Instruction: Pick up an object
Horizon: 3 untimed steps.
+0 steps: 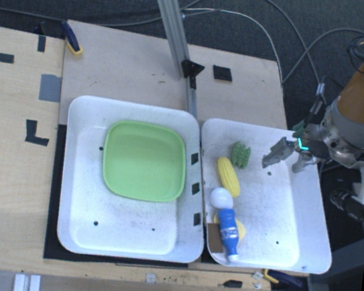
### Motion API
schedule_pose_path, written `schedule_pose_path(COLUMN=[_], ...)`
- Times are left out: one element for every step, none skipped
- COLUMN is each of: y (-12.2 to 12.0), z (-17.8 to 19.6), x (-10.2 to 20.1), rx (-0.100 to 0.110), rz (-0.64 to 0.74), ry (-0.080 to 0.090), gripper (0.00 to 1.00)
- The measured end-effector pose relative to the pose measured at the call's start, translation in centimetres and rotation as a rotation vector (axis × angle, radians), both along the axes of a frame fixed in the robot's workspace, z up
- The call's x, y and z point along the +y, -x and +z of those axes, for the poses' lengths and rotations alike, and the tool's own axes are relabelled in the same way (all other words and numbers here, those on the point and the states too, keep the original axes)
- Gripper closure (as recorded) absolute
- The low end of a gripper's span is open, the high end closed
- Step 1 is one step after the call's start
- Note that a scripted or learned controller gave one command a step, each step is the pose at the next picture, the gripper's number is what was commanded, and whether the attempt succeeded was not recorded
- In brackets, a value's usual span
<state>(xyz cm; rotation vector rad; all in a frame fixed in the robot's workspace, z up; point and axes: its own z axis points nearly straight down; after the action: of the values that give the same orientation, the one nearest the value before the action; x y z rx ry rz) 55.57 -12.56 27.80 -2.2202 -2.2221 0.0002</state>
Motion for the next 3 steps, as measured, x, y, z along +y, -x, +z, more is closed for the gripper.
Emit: schedule_pose_path(y=[0.0,0.3,1.0], z=[0.0,-6.3,-11.6], x=[0.0,0.3,1.2], rx=[0.000,0.005,0.004], rz=[0.000,0.000,0.000], ry=[0.000,0.000,0.000], gripper=[0.00,0.00,0.00])
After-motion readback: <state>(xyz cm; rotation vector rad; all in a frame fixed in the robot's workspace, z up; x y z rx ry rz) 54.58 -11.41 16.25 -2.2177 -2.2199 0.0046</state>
